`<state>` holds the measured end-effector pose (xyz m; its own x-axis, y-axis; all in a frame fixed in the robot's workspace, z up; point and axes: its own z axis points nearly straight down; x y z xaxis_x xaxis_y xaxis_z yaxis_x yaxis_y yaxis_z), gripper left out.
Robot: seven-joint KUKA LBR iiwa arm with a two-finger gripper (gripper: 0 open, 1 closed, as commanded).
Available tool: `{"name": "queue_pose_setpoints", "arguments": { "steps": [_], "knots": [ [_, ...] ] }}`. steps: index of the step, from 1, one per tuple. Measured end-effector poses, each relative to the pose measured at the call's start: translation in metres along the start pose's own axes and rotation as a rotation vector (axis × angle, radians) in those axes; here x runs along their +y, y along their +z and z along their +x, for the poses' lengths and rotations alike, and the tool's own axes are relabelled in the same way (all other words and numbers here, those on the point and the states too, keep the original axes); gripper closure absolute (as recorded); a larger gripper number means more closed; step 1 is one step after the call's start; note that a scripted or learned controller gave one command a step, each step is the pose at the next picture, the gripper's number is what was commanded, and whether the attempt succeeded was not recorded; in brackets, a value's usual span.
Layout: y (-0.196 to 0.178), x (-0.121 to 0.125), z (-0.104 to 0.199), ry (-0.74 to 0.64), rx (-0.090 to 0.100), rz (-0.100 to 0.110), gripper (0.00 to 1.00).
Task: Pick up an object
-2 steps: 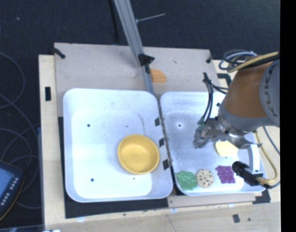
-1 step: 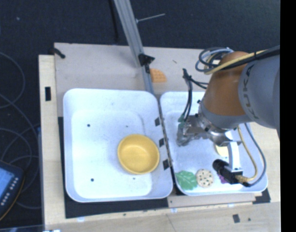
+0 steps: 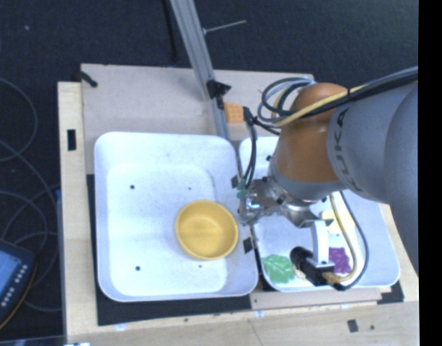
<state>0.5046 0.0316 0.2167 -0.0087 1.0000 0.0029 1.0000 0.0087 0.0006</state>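
We are seeing nothing lifted yet: the yellow bowl (image 3: pixel 205 229) is sitting in the left bin (image 3: pixel 120 157), and the green piece (image 3: pixel 279 267) and purple piece (image 3: pixel 339 259) are lying in the right bin (image 3: pixel 383 262). The hand (image 3: pixel 247 215) is hanging over the bins' shared edge, and we cannot tell its state. Grey letters on the arm (image 3: pixel 365 150) are too clipped to read.

A wooden bench (image 3: pixel 156 99) bears 2 shallow white bins: the left bin (image 3: pixel 120 164) and the right bin (image 3: pixel 383 265). A slanted metal rail (image 3: pixel 193 42) crosses above them. A tablet screen (image 3: pixel 6 280) sits at lower left, beside cables (image 3: pixel 11 143).
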Motion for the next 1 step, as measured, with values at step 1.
{"name": "queue_pose_setpoints", "arguments": {
  "steps": [1],
  "knots": [
    [-0.0022,-0.0039,0.0576,-0.001,0.000,0.000,1.00]
  ]
}}
